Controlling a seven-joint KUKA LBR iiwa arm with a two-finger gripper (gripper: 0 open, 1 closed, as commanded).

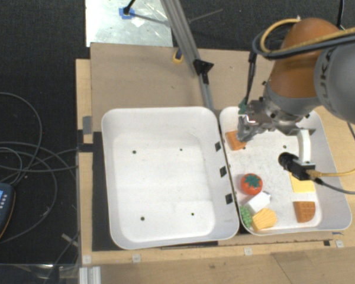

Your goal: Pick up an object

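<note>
Orange block (pixel 234 140) under hand (pixel 247 129); tomato (pixel 252 183) near.

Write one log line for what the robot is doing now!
arm: over right bin | gripper: at orange block | left bin: untouched

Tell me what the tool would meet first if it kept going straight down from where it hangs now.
Most likely the orange block at the right bin's left wall: the tool hangs almost over it. Depth is unclear from this slanted view, so it may land on bin floor just beside it.
</note>
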